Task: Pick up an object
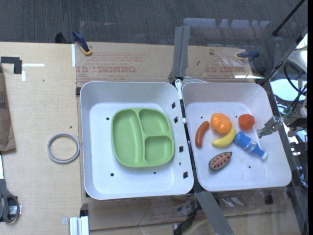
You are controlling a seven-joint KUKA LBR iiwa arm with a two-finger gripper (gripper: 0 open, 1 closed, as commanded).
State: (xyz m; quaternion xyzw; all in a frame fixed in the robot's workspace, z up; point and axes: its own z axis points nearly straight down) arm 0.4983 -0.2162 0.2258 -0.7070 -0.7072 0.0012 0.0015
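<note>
Melon slice (220, 161) lies nearest the lens, flat on the right bin's (274, 180) floor toward its front wall.

Hand (270, 127): at the right bin's right rim, low over the wall, fingertips pointing in toward the toys. Too small and thin against the clutter behind; whether it is open or closed I cannot tell. Nothing visible between its tips.

Just inside it: bottle (249, 145), blue with white cap, lying slantwise, cap toward the rim. Likely target, being closest. Judged light, stiff, smooth plastic, apt to roll; take it across the body mid-length, not at the cap.

Further in: tomato (246, 121), banana (224, 139) touching the bottle's base, orange pepper (220, 122), sausage (201, 133).

Left bin (93, 131): green plate (143, 137), three compartments.

Counter (39, 111): tape ring (63, 147).
</note>
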